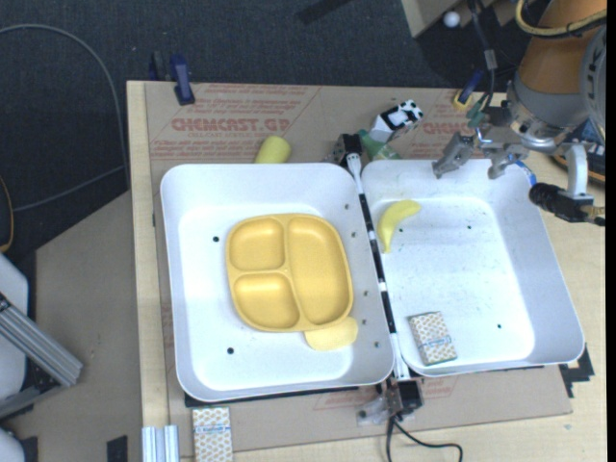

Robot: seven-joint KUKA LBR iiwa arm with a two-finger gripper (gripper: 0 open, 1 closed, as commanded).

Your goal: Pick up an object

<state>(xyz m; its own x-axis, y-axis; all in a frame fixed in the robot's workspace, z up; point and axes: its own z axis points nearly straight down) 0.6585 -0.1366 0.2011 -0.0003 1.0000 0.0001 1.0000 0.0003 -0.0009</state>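
Bench with divided yellow plate in left bin, banana in right bin

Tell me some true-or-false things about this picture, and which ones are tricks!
1. The yellow plate lies in the left bin. True.
2. The banana lies in the left bin. False: it lies in the right bin, near the wall between the two bins.
3. The gripper holds the small box. False: the box lies in the near part of the right bin, and the gripper hangs over the far edge with nothing between its fingers.
4. The plate has three sections. True.
5. A yellow thing lies on the bench behind the left bin. True.
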